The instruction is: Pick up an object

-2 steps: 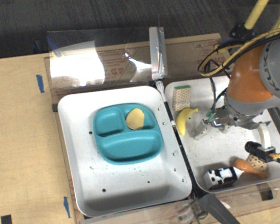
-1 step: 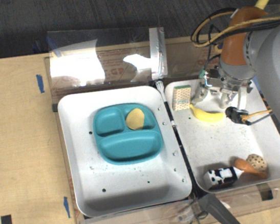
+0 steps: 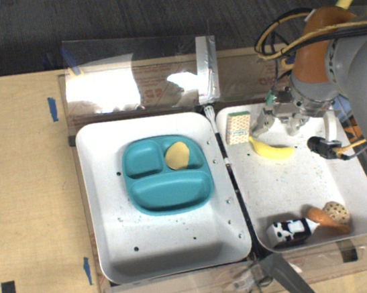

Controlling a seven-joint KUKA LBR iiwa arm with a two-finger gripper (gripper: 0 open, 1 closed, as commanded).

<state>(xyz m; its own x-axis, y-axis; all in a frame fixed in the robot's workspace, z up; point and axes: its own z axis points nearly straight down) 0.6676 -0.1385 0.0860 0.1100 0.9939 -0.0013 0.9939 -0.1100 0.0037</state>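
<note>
You've got the gripper (image 3: 280,121) parked low over the right bin's (image 3: 352,186) far end, right above the banana (image 3: 273,151), presumably lining up a grab. Can't tell its opening from here, and nothing's visibly held.

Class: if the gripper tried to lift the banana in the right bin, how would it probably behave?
The banana looks like smooth toy plastic, so probably light and stiff. Its curve and glossy skin may let it slip or swivel between fingers. Lying flat on its side, it seems unlikely to roll far.
</note>
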